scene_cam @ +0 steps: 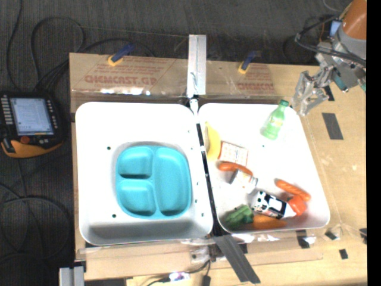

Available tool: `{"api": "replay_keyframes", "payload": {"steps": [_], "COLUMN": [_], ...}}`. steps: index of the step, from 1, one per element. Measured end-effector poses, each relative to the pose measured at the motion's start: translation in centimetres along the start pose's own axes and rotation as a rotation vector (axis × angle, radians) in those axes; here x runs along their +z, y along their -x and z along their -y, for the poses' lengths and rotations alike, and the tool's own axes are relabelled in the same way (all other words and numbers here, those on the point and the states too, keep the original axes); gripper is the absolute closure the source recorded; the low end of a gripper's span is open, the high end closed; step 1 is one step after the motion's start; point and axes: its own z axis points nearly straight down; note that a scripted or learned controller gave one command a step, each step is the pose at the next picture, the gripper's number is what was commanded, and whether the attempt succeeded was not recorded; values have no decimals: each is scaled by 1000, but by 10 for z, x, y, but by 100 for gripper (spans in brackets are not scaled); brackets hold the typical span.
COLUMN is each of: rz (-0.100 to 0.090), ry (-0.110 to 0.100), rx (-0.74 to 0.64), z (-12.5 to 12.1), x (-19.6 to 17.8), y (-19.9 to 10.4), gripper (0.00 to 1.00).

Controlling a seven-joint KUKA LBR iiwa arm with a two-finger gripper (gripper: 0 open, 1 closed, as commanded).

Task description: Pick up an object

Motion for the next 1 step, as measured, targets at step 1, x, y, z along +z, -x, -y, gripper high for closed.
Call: {"api": "replay_keyframes", "payload": {"steps": [1], "rz": [-1], "ry": [1], "rx": [-445], "z": [6], "x": [1], "y": [-3], "gripper": [100]}}
